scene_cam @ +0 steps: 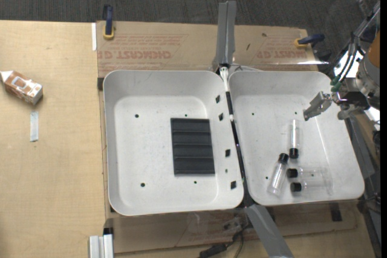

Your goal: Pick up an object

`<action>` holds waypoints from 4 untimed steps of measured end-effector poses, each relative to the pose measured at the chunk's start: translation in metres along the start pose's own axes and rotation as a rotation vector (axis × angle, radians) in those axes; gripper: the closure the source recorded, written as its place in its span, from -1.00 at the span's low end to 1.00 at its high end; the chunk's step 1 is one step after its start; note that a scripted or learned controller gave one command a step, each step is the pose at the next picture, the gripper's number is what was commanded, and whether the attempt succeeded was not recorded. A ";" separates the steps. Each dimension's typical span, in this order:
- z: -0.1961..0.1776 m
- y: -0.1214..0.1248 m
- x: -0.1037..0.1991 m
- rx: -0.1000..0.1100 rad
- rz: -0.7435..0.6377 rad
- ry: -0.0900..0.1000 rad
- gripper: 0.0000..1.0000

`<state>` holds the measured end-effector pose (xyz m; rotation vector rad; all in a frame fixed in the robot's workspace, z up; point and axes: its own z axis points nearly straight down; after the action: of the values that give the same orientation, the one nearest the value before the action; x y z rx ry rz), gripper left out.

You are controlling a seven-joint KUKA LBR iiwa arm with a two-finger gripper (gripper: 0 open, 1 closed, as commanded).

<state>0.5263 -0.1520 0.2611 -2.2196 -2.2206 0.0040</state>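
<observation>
A black ribbed rectangular block [193,146] lies flat in the middle of the left bin [121,190]. Several clear tubes with black caps lie in the right bin [260,90]: one long tube [293,139] points up and down, another [278,175] lies tilted near the front, and two short capped pieces [294,180] rest beside it. My gripper [329,104] hangs over the right bin's far right side, above and to the right of the tubes, touching none of them.
A grey divider post [227,33] rises between the bins at the back. Blue and orange clamps [107,21] [308,40] hold the cardboard sheet. A small printed box [23,87] sits on the wooden bench at far left.
</observation>
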 end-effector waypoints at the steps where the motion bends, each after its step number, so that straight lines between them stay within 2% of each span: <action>1: 0.144 0.027 -0.040 -0.001 -0.028 0.001 -1.00; 2: 0.170 0.016 -0.034 0.000 -0.045 0.001 -1.00; 3: 0.161 0.016 -0.035 -0.001 -0.042 0.001 1.00; 4: 0.094 0.037 0.028 -0.002 -0.037 0.000 1.00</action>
<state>0.5635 -0.1242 0.1666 -2.1787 -2.2625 0.0025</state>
